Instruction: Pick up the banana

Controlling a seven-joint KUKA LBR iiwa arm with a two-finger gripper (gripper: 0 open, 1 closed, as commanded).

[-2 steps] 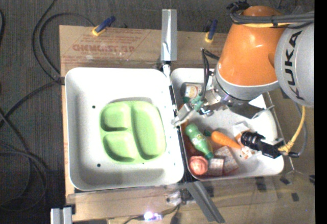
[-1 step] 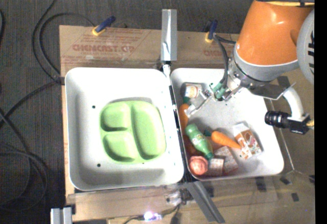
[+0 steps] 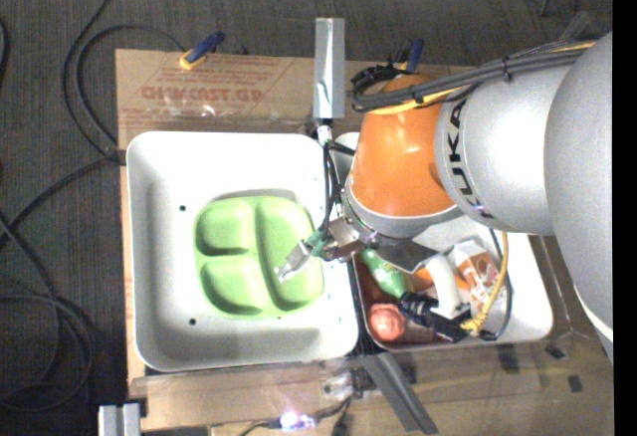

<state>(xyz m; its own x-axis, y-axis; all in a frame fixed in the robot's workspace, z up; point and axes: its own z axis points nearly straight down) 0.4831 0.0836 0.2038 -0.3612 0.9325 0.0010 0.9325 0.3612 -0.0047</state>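
Grey arm [image 3: 537, 125] hides the banana's direction; end effector [image 3: 299, 260] state unclear.

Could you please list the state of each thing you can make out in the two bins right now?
Green plate: lying flat, right way up, in the left bin.
Gripper: low over the green plate's right edge; nothing visible in it.
Red round object: resting in the right bin, partly under the arm.
Green object: in the right bin, largely hidden by the arm.
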